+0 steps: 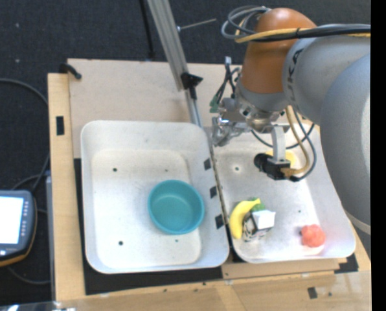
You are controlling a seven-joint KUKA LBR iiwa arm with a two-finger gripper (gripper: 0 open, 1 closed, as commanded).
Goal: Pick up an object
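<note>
Banana [239, 214] well below gripper [223, 132]

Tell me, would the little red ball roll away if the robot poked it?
Probably. The red ball looks round, so a push would likely send it rolling until it meets the wall of the right bin. Its curved sides may also slip from the gripper. It looks small, so probably light.

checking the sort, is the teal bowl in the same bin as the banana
No, the teal bowl sits in the left bin, while the banana lies in the right bin.
</note>
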